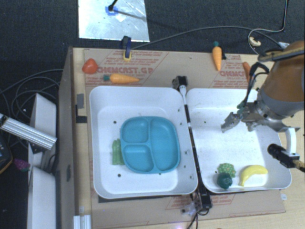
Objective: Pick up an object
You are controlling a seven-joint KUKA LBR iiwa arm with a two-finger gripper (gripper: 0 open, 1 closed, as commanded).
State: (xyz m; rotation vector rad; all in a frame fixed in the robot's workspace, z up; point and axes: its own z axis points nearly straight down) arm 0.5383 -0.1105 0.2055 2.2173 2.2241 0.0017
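Right bin (209, 104): gripper (230, 123) hovering mid-floor, jaws spread, grasping nothing. Banana (252, 173), broccoli (226, 168) and dark green piece (224, 180) lying along near edge. Left bin (102, 142): blue divided plate (150, 144) occupying centre.

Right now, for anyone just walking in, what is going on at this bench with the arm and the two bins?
A grey KUKA arm reaches in from the right, and its gripper hangs over a bare stretch of the right bin. Nothing is between its fingers. A toy banana, a green broccoli piece and a dark green item lie near that bin's front edge. The left bin holds a blue divided plate with a green piece beside it.
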